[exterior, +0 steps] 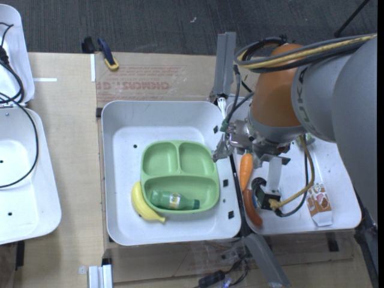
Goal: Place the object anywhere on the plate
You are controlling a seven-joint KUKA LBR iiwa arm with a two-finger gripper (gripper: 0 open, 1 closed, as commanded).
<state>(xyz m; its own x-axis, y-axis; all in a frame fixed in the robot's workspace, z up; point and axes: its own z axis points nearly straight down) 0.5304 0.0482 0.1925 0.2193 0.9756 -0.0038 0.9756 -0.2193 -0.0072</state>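
A green divided plate (pixel 179 158) lies in the left bin (pixel 115 161). In its front compartment rests a green bottle (pixel 174 200) on its side. A yellow banana (pixel 141 204) curves against the plate's front left rim, on the bin floor. My gripper (pixel 252 151) hangs under the orange wrist band, at the left side of the right bin (pixel 345 179), right of the plate. An orange carrot (pixel 246 170) reaches from directly under the gripper toward the front of that bin. The wrist hides where the gripper meets the carrot.
A small white and brown carton (pixel 319 204) lies at the right bin's front right. Black and yellow cables (pixel 282 201) loop from the wrist over that bin. A blue and yellow clamp (pixel 107 53) sits on the bench behind the bins.
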